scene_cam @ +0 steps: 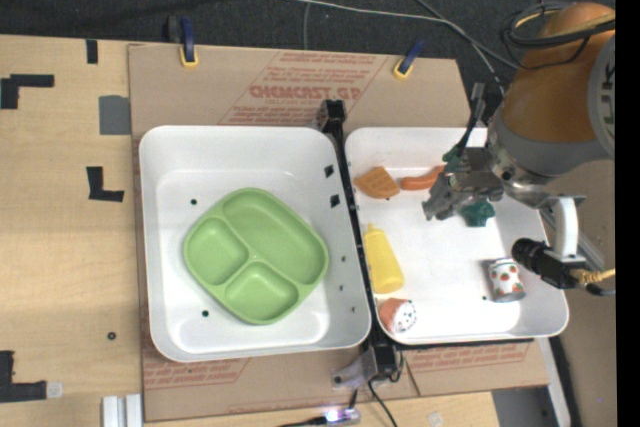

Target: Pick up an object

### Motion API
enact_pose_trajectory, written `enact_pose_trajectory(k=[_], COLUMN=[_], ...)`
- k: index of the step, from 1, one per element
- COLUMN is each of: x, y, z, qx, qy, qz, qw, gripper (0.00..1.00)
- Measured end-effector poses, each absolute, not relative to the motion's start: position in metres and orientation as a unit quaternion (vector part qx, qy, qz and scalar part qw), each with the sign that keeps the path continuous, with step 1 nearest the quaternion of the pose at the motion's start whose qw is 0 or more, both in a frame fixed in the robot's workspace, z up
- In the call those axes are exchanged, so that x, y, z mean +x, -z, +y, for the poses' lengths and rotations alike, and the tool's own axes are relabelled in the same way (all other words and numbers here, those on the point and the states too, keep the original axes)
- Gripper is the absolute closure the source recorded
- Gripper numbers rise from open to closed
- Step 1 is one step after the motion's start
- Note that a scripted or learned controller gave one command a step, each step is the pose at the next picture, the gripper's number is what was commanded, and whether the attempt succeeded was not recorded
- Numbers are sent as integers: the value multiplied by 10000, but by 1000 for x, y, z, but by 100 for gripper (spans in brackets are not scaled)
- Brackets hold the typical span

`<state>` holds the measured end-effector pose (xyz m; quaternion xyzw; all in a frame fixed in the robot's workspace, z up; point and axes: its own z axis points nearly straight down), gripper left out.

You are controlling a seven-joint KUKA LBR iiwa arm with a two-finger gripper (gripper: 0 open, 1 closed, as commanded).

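The hand (455, 198) hangs low over the right bin (440, 315), just beside a dark green toy (481, 212) and near an orange carrot-like piece (418, 181); whether it is clenched or released I cannot tell. A green divided plate (255, 255) lies in the left bin (160, 215).

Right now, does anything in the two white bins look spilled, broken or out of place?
Nothing stands out. The green three-compartment plastic plate lies flat in the left bin. In the right bin, the yellow bottle and small patterned cup lie on their sides, with nothing spilled.
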<state>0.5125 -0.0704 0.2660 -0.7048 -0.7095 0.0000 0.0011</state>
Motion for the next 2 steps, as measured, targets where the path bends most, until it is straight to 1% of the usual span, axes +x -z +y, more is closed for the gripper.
enact_pose_trajectory(k=[2], x=[520], y=[-257], z=[47], qx=[-7046], qy=[-7], qz=[-7096], qw=[11], gripper=[100])
